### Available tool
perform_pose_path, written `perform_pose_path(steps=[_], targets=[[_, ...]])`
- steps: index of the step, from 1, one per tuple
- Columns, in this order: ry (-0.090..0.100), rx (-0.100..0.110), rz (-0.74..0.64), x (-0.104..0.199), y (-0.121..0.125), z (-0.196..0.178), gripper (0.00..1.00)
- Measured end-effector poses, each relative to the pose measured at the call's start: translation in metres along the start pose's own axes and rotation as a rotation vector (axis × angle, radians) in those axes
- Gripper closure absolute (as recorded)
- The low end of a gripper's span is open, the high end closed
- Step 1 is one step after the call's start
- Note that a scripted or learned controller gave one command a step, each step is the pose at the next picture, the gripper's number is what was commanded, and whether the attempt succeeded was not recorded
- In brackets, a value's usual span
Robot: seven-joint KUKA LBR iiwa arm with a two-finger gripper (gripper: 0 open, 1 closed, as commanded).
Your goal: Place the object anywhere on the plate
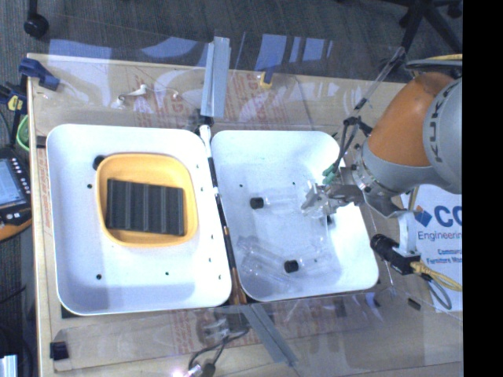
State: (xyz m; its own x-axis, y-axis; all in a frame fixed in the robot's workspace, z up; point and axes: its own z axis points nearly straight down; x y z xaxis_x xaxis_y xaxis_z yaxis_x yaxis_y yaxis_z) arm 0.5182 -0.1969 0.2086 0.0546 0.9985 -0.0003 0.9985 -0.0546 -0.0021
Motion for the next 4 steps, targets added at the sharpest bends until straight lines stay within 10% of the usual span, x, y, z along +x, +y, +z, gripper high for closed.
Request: perform_pose_path(steps=[3, 4], targets=[[0.001, 0.003, -0.570, 0.144, 0.045, 0.005, 1.00], [0.001, 0.002, -0.570, 0.143, 0.045, 0.005, 0.00]])
